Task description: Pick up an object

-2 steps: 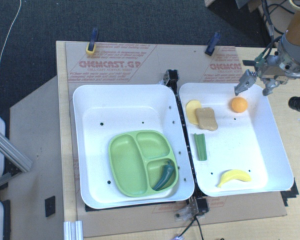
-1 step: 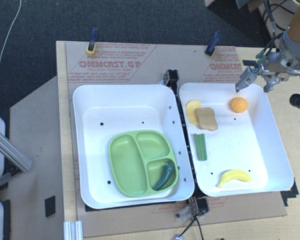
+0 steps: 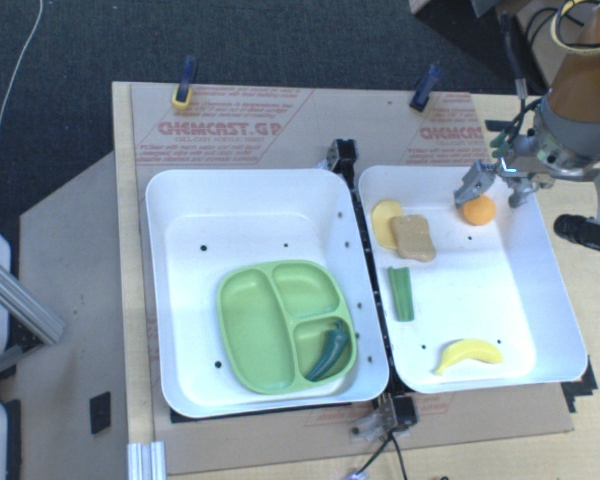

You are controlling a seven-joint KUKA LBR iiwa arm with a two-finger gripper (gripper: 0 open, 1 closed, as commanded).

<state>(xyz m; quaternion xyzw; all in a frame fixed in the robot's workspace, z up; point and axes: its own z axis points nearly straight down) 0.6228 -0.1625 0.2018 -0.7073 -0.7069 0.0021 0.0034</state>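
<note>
Banana: right bin, front.
Green stick: mid-left.
Tan block on yellow disc: back-left.
Orange ball: back, between spread fingers of gripper, not grasped.
Left bin: 1 green tray w/ teal pepper.

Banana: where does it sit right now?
In the camera view, the banana lies in the right bin, near its front edge, below and right of the green stick.

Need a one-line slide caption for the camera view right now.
End effector poised over an orange ball in the right bin; banana nearby, green divided plate in the left bin.
</note>
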